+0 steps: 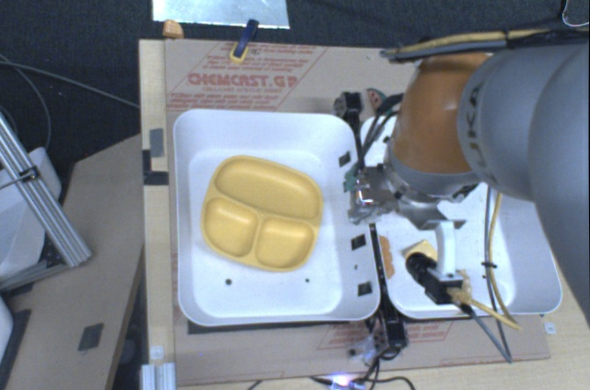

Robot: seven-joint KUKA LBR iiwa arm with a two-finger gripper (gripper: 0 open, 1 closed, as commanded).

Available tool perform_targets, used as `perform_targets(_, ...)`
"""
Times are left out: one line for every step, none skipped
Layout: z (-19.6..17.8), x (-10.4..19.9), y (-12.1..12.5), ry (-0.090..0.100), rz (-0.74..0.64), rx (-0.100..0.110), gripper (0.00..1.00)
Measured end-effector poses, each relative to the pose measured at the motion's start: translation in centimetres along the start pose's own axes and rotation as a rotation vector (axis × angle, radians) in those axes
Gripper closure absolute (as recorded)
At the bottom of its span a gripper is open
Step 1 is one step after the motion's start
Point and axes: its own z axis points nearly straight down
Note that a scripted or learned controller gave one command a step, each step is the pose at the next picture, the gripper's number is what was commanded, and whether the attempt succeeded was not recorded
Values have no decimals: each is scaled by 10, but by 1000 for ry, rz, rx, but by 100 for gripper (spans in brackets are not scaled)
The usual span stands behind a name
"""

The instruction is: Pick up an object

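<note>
Yellow divided plate [262,213] lies flat in the left bin [198,287], left of frame centre, untouched. Your gripper [369,197] hangs by the bins' shared edge, and you cannot tell whether it is open or closed. You look to be at the approach, so the next move calls for shifting left and descending onto the plate's rim.

Left bin [277,126]: yellow divided plate [263,213] mid-floor, bare margins all round. Right bin [542,289]: largely overhung by arm [525,121].
</note>
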Motion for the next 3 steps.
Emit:
perform_targets(0, 0, 2, -1, -3, -4, 0)
perform_targets(20, -41, -11, 0, -1, -3, 0)
perform_targets(-106, -44, -3, 0, -5, -14, 0)
